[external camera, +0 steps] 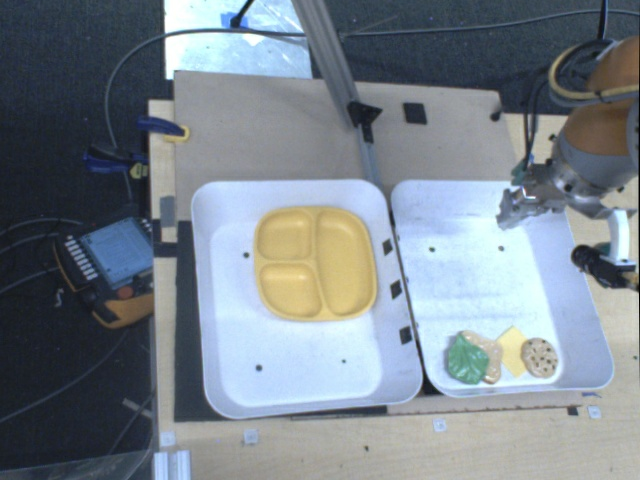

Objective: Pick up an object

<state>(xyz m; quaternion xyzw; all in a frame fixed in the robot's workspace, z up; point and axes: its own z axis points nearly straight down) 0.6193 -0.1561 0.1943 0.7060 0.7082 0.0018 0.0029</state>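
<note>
Glossy yellow plastic tray (316,263) lies in a smooth, matt white plastic bin (225,298).

Occlusions and cut-offs, overhead camera.
My arm (600,118) runs off the right edge, so only wrist and orange band show. My pincer (513,211) is too small and blurred to read its tips. In the right bin (480,268), the green piece (464,359) overlaps the tan piece (488,352), hiding that one's left part.
</note>
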